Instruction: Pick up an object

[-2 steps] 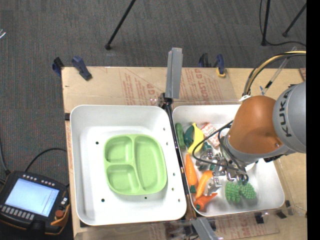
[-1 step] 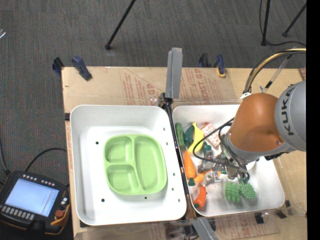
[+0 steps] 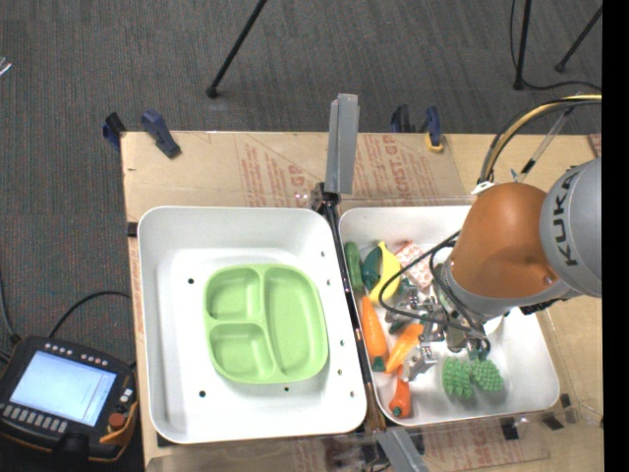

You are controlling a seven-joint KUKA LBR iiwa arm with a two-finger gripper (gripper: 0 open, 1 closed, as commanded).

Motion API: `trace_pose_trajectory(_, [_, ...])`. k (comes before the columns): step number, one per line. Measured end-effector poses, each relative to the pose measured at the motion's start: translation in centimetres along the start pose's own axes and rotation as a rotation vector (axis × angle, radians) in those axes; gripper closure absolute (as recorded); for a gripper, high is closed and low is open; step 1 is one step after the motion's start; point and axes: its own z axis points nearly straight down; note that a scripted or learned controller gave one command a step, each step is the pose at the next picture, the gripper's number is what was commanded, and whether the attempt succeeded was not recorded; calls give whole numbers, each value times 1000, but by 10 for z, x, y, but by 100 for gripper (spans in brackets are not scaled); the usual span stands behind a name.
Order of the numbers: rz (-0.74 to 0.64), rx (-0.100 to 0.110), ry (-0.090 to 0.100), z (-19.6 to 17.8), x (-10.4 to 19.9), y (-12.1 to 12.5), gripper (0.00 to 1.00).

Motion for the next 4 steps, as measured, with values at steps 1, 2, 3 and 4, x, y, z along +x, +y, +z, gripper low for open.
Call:
trace_pose_trajectory(1, [-5, -1, 0, -9, 0, 1, 100])
trace_pose_trajectory(2, [-111, 1, 2, -23, 44, -10, 100])
trace_pose_trajectory(3, [-112, 0, 3, -22, 44, -10, 0])
trace_pose_trajectory(4, [-70, -1, 0, 11, -80, 2, 0])
